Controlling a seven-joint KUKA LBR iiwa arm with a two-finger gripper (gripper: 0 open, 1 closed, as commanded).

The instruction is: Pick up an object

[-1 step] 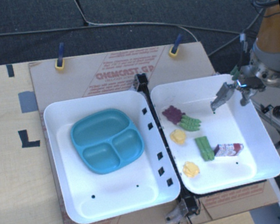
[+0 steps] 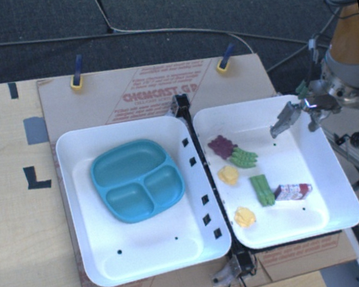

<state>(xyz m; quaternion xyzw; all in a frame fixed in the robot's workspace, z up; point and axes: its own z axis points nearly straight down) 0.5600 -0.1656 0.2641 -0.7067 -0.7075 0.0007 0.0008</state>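
Even, bright overhead light, soft shadows inside the white bins (image 2: 78, 191) (slight blur throughout, edges dimmer).

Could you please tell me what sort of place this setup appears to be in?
Probably a robotics lab bench for grasping trials: two white bins clamped to a board, small toy foods in the right one, a blue divided plate in the left, and a robot pincer hanging above.
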